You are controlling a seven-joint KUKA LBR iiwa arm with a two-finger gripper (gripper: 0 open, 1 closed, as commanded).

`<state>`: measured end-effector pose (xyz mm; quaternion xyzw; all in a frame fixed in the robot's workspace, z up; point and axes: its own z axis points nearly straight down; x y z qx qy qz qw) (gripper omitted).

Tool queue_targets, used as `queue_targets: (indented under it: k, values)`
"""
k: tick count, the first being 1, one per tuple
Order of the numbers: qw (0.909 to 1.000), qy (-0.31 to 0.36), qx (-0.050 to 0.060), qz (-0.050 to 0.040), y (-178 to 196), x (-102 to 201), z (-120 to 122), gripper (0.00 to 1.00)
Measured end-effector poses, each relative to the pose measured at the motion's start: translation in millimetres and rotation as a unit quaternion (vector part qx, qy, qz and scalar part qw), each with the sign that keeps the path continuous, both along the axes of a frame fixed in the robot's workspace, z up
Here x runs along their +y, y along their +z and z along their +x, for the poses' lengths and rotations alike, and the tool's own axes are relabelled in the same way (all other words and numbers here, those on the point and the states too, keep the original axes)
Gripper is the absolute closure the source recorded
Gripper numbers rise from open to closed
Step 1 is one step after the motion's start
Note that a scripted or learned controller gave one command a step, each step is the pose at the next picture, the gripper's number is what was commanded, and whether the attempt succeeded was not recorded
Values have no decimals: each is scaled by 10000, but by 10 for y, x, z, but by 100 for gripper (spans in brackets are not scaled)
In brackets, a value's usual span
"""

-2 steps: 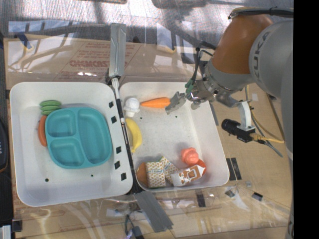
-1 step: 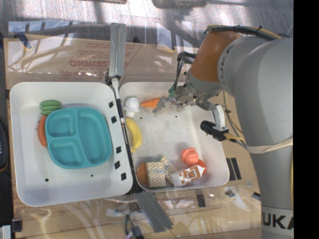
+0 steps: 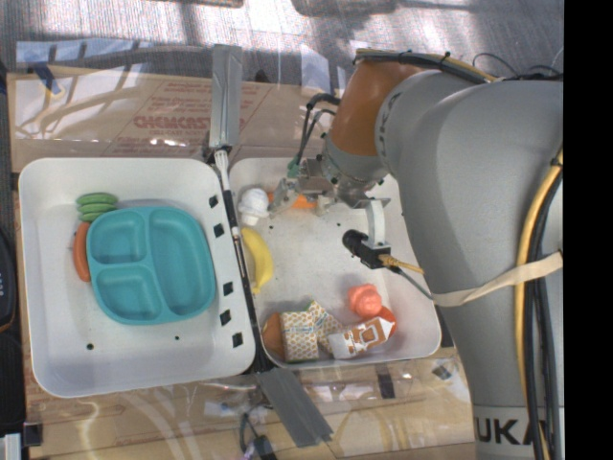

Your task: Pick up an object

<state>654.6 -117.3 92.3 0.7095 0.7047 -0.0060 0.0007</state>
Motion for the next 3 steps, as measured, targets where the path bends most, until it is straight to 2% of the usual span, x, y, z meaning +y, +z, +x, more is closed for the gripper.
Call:
queue_targets:
  k: [1,2,3]
  values:
    - [9997,-220,-40,41,8,-215,29,0]
    - [9995,309,-40,49,1015,299,-238,0]
    - [9864,1642,-21,53,-6,-167,-238,0]
